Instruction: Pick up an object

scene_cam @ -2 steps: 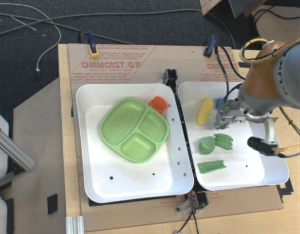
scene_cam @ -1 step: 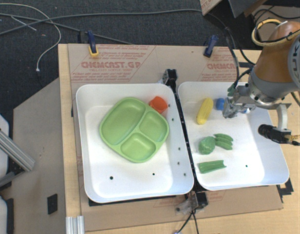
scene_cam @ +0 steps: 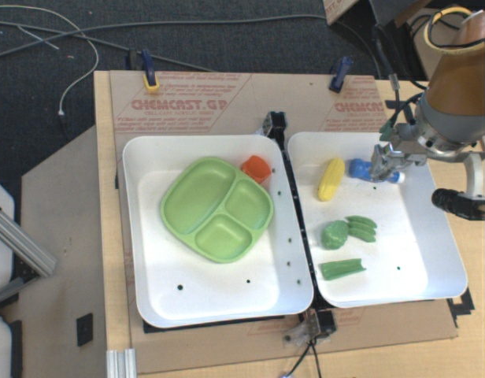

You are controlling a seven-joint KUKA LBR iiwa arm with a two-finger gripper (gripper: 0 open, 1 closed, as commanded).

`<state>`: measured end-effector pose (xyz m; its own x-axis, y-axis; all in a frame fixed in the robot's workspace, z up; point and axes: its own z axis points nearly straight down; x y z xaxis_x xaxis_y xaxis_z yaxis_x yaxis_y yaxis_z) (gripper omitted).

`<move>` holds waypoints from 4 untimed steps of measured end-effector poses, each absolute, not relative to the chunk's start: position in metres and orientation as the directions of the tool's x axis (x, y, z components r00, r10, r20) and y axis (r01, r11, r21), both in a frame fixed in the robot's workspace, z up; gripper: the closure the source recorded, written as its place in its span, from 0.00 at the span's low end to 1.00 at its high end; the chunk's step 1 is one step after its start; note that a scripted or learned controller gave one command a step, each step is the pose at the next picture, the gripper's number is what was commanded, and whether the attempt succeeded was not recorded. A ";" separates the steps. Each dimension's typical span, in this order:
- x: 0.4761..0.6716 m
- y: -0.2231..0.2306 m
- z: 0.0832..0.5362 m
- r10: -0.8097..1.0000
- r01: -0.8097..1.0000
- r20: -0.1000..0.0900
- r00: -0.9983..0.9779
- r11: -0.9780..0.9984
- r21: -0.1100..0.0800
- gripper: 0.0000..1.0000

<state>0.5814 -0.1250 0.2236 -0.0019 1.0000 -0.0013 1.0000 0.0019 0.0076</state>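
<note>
My gripper [scene_cam: 383,166] hangs low over the far part of the right bin [scene_cam: 431,242], right on top of a blue object [scene_cam: 359,168] whose ends stick out on both sides of it. A yellow corn cob [scene_cam: 331,179] lies just left of the blue object. Nearer the front lie a round green vegetable [scene_cam: 334,235], a ribbed green piece [scene_cam: 362,227] touching it, and a flat green pod [scene_cam: 342,269]. The grey arm with its orange band [scene_cam: 457,77] comes in from the upper right.
The left bin [scene_cam: 148,211] holds a green divided plate [scene_cam: 217,209], with an orange object [scene_cam: 257,167] at its far right corner. A black divider [scene_cam: 294,211] runs between the bins. Two clamps [scene_cam: 150,77] [scene_cam: 340,75] grip the board's far edge.
</note>
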 end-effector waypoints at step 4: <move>0.578 0.017 0.259 1.000 1.000 0.003 -0.004 0.004 -0.003 1.00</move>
